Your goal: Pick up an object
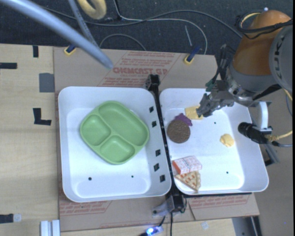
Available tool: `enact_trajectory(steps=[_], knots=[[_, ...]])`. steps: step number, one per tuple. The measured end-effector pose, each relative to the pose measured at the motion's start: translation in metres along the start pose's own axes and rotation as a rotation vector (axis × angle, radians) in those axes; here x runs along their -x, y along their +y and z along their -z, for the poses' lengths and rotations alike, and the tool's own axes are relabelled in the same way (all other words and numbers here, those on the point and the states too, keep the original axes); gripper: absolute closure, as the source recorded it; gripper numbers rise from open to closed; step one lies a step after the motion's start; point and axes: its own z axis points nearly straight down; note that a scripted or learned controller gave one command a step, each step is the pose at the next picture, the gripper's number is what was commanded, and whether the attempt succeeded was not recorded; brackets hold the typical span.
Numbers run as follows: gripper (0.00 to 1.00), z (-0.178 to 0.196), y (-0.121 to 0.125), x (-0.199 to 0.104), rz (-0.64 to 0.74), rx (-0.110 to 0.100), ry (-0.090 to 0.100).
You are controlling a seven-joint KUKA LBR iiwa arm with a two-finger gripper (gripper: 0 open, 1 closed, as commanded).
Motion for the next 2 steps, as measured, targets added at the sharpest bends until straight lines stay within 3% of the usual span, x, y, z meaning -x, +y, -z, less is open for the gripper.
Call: enact_trajectory(steps=[2], knots=[[1.00,-0.029,-0.030,-0.109,0.001,-0.003,0.000]])
